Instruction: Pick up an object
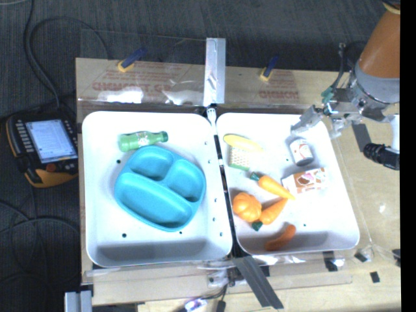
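Note:
My gripper [321,123] hangs over the far right corner of the right bin [344,200], open, with nothing between its fingers. Just below it a small red-and-white can [301,151] lies in the bin. A small carton [305,179] sits nearer the front. Further left are a yellow corn cob [237,140], a green-and-yellow block [242,156], two carrots [273,186] [273,210], an orange pepper [247,207] and a brown sausage [281,236].
The left bin [97,226] holds a blue divided plate [160,186] and a green bottle [143,138] lying along its far wall. A ridge [222,187] divides the bins. A handheld control pad [42,142] lies off the bench at left.

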`<state>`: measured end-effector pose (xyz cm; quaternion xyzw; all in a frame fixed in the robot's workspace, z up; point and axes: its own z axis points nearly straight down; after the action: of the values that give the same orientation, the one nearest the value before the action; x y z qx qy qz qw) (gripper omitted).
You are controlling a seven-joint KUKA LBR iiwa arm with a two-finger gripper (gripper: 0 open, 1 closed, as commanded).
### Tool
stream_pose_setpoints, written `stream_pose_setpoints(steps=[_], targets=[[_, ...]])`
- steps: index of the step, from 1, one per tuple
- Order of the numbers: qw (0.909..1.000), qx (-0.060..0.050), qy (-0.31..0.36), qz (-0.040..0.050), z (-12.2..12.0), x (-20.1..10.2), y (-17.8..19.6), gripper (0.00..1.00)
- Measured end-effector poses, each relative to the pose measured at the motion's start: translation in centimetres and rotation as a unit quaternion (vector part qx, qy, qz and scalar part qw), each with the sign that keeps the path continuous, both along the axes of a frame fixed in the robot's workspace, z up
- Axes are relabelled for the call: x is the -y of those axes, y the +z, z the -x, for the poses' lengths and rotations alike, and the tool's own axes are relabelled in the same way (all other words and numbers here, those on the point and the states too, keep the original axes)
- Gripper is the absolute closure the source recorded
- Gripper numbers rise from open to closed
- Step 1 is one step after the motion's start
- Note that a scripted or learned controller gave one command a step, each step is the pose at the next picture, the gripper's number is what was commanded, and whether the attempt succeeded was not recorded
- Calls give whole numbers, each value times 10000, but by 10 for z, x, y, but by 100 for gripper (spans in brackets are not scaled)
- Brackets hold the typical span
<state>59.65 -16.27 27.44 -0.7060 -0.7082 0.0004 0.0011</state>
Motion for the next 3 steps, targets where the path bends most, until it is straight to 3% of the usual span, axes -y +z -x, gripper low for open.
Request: stream_pose_setpoints(steps=[1, 2, 3], targets=[[9966, -1, 824, -7, 46, -30, -108, 0], [9882, 29, 1529, -6, 47, -28, -164, 0], [9872, 75, 1591, 8, 37, 15, -184, 0]])
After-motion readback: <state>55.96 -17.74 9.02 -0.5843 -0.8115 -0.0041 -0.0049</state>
